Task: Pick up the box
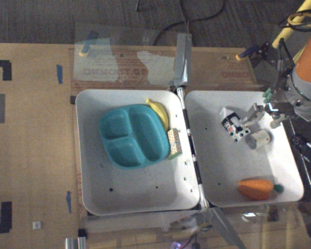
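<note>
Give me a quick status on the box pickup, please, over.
Gripper low in the right bin, beside the box. Box on the bin floor, upper middle. Carrot lies apart at the near edge, not in the way.

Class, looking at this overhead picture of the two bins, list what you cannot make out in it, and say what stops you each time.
- Banana, camera view: mostly hidden behind the teal plate.
- Small patterned box, camera view: its print is too small to read.
- Box by the gripper, camera view: too small and blurred to tell whether the jaws hold it.
- Arm, camera view: cut off by the right edge.
</note>
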Controlling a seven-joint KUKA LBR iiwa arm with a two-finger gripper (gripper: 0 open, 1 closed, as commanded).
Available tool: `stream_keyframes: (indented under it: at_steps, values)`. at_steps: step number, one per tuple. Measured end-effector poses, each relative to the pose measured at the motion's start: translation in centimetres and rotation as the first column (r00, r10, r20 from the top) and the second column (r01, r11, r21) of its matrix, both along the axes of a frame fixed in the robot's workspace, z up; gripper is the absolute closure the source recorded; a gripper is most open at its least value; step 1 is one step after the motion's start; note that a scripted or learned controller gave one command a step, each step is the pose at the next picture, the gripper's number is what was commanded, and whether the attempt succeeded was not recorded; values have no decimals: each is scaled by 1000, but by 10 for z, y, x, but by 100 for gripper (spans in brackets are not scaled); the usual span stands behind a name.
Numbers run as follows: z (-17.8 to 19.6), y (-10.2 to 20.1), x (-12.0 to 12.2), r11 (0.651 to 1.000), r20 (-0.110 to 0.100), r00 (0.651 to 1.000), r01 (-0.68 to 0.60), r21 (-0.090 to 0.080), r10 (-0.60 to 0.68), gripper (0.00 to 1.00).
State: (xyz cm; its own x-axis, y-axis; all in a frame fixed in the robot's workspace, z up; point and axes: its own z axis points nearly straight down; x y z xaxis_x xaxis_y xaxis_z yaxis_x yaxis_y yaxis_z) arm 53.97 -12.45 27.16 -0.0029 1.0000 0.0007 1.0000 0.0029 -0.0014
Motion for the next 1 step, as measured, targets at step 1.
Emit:
stream_keyframes:
  at_steps: [1]
  values:
    - [-147, 23, 27, 997, 0, 997, 80, 0, -80, 0]
